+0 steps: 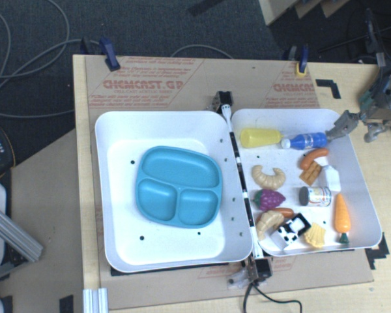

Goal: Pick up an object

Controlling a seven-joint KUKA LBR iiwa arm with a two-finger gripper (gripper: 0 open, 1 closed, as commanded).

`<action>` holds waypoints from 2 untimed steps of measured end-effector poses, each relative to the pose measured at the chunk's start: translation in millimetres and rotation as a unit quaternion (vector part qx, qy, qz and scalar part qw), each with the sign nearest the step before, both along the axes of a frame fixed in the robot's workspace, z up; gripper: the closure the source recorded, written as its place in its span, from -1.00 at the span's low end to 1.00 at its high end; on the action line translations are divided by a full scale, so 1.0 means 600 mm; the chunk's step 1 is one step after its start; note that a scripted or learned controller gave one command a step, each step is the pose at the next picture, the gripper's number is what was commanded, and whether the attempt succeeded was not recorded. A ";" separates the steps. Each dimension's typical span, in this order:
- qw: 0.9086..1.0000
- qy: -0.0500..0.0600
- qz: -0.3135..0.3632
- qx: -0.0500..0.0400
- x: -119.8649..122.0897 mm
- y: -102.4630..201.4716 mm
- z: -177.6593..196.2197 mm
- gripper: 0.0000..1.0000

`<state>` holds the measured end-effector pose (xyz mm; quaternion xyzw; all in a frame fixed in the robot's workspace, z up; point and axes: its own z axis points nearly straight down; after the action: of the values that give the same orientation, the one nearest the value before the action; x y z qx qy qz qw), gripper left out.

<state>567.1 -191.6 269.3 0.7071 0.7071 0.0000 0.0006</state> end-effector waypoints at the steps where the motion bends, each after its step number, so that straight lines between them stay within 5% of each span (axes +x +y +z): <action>1: 1.000 0.006 0.001 0.003 0.011 0.036 -0.195 -1.00; 2: 1.000 0.000 0.001 -0.001 0.041 0.042 -0.311 -1.00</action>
<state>591.4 -166.5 82.8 0.7064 0.7078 -0.0003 0.0011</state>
